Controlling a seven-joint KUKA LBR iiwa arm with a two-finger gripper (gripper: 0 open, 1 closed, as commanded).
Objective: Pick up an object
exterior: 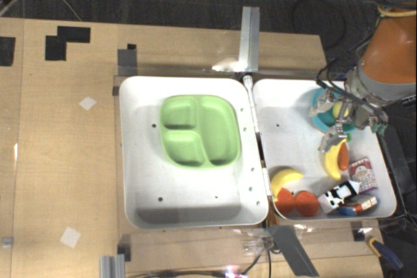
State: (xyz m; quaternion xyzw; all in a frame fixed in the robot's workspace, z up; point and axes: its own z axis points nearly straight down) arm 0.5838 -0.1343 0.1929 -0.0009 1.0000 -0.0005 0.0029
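Down at the near edge sits a red tomato (306, 203), but the gripper (337, 131), fingers slightly parted and empty, hangs right over the banana's (335, 159) far end, its length running near-far.

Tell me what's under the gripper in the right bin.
Below the gripper in the right bin lie a teal object and, nearer the camera, a banana. The gripper covers part of the teal object, so its full shape is hidden.

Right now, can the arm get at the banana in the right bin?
Probably yes. The banana lies uncovered just below the gripper, with nothing lying on top of it; only the small packet sits close beside it.
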